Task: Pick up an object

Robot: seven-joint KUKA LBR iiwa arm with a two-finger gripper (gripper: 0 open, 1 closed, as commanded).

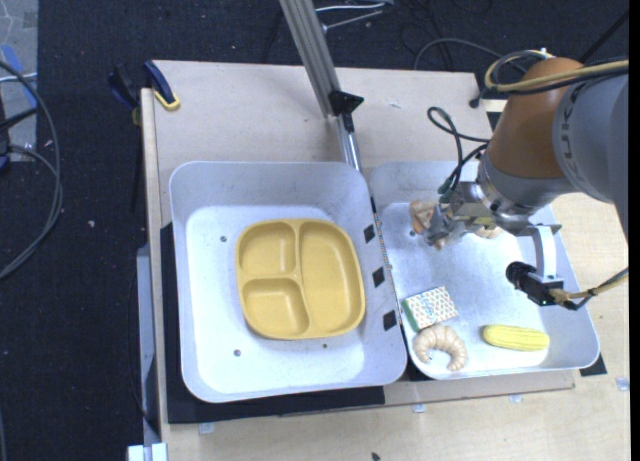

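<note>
The right bin [480, 269] holds a croissant-shaped toy [442, 344], a yellow corn cob [515, 338] and a small patterned square block [430, 305] near its front. A tan object [424, 215] lies at the bin's back left. My gripper [440, 232] is down in the bin right beside that tan object, at its right edge. The arm's wrist covers the fingers from above.
The left bin [200, 249] bears a yellow three-compartment plate [300, 277]. A slanted metal pole [310, 34] crosses the back of the bench. Black cables run along the arm on the right. A small black part [528, 282] juts over the right bin.
</note>
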